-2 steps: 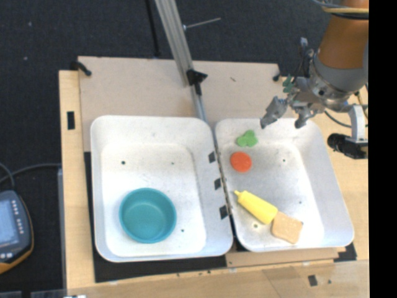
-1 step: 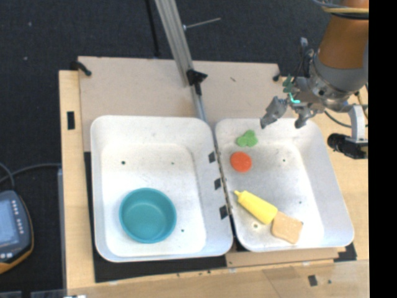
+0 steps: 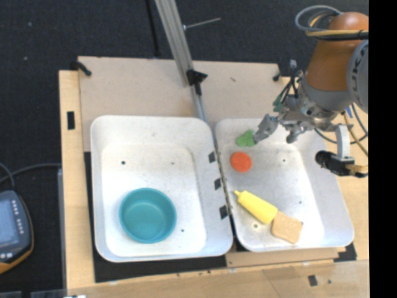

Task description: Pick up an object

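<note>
Two white bins sit side by side on the bench. Over the right bin (image 3: 322, 194), the gripper (image 3: 280, 129) hangs spread open and empty. Green piece (image 3: 246, 139) lies just beside its left finger; orange disc (image 3: 241, 161) sits nearby. Approach step, I judge: next, centre over it and descend.

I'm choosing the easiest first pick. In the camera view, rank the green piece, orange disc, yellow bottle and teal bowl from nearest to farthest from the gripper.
From the gripper:
1. Green piece, just to its left in the right bin's far corner.
2. Orange disc, right bin, nearer the divider.
3. Yellow bottle, right bin's front.
4. Teal bowl, left bin's front.
</note>
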`<state>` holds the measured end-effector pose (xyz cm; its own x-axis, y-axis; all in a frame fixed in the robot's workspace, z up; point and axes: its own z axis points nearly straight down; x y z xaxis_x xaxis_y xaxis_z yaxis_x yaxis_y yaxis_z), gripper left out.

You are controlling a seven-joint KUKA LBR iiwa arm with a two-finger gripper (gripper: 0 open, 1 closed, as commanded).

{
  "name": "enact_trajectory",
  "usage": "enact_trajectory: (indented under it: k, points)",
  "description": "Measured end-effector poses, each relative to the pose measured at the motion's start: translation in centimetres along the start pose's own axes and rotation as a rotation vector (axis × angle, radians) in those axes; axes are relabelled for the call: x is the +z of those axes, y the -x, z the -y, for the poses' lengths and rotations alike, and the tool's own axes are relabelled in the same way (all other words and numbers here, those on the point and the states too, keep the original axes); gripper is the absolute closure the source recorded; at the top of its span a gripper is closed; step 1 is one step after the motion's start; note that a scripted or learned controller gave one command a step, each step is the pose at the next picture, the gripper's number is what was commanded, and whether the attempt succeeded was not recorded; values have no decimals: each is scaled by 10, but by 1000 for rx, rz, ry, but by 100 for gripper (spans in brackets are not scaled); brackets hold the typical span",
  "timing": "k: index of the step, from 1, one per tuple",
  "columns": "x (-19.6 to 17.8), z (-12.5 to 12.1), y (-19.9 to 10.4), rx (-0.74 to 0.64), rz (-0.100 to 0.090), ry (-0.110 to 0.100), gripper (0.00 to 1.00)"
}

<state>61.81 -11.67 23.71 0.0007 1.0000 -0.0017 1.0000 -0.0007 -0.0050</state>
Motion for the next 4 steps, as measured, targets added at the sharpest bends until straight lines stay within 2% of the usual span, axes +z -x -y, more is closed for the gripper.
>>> enact_trajectory:
  k: [2, 3, 4]
  points:
    - [121, -6, 6, 2, 0, 1, 0]
    - [106, -8, 7, 6, -1, 9, 100]
    - [61, -9, 12, 4, 0, 11, 100]
